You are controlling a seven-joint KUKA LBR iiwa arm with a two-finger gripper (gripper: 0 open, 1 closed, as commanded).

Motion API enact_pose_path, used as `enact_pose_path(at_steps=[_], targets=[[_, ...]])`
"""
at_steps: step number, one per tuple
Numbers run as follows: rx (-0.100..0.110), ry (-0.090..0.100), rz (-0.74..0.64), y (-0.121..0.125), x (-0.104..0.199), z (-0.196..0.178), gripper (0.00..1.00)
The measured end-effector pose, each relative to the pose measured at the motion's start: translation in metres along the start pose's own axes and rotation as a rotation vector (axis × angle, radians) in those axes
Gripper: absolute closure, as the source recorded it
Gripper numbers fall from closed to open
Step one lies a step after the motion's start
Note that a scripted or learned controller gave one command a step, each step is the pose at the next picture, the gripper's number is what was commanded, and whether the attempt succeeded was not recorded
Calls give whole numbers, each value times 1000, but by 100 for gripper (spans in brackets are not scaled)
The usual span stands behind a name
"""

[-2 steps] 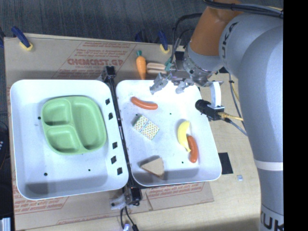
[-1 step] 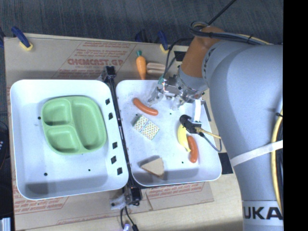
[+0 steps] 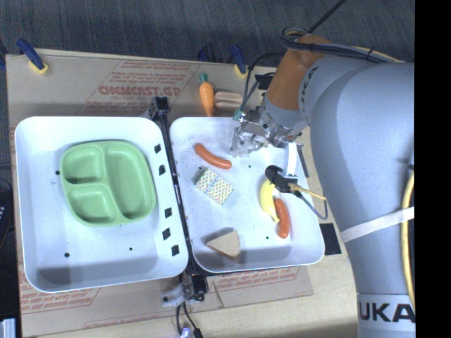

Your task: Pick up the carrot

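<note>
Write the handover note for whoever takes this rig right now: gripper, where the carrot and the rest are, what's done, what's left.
Gripper: low over the far edge of the right bin, nothing visibly held; too blurred to say if it is open or shut.
Carrot: outside the bins, on the cardboard just beyond the right bin's far rim, to the camera's left of the gripper.
Right bin also holds a sausage, a patterned packet, a banana, a second sausage and a bread wedge.
Left bin: green divided plate.
Done: nothing; carrot not picked up.
Left: move to the carrot, grasp it, lift.
</note>
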State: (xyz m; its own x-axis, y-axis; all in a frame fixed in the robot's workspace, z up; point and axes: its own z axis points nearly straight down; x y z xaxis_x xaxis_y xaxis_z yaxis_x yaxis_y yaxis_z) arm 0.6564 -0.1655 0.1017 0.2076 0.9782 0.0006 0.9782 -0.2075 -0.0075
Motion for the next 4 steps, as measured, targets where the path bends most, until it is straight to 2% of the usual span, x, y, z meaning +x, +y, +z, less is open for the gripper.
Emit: enact_pose_path(at_steps=[1, 2, 3, 4], targets=[[-3, -1, -29, -20, -45, -19, 100], [-7, -3, -225, -53, -31, -179, 100], [-3, -1, -98, -95, 41, -161, 100], [-2, -1, 45, -121, 100, -110, 100]])
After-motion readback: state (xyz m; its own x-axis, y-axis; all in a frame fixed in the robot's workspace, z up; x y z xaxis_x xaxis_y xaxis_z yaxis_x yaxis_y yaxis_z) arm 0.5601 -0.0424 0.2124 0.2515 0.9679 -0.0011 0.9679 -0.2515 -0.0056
